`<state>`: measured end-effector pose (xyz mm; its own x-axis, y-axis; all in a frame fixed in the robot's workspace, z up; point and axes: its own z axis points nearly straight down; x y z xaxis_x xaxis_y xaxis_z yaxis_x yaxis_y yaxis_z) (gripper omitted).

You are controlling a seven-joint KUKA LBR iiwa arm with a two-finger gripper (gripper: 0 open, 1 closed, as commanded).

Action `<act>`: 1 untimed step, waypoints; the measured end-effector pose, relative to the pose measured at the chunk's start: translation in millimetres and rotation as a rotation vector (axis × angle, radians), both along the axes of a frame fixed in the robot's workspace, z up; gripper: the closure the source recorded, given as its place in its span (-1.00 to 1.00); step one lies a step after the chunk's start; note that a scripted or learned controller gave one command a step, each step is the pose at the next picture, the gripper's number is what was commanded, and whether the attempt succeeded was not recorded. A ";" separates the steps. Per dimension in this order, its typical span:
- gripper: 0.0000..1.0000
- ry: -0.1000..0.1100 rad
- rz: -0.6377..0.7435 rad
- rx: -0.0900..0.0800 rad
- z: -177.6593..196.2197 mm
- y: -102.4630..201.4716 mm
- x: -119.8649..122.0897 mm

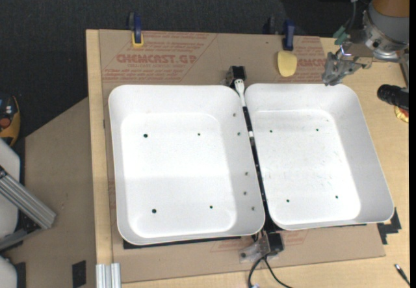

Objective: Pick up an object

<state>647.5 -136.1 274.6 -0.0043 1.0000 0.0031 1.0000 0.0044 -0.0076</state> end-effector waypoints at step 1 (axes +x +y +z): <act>1.00 -0.014 -0.010 -0.009 21.1 -93.5 6.6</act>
